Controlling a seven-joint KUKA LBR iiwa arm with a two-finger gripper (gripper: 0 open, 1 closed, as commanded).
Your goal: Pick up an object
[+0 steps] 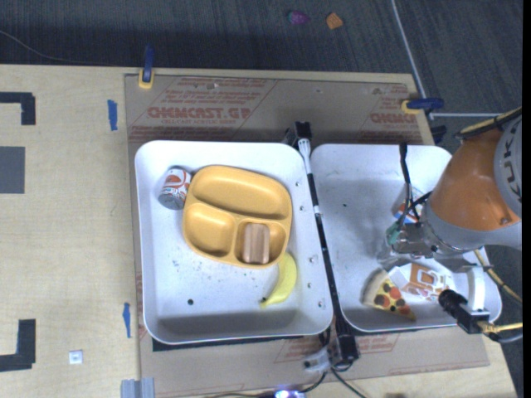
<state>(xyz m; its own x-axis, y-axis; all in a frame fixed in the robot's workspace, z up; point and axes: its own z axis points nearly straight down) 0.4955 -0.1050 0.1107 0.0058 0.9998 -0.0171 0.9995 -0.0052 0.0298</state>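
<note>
You're in the approach step: pincer (408,259) low in the right bin (348,181), opening can't be told; next, close on the pizza slice (390,293).

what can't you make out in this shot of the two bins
- The robot's hand, camera view: the grey and orange arm hides its fingers.
- Flat pizza-slice toy, right white bin: the arm and cables cover the colourful item beside it.
- Crushed silver and red can, left white bin: the yellow divided plastic tray partly covers it; label too small.
</note>
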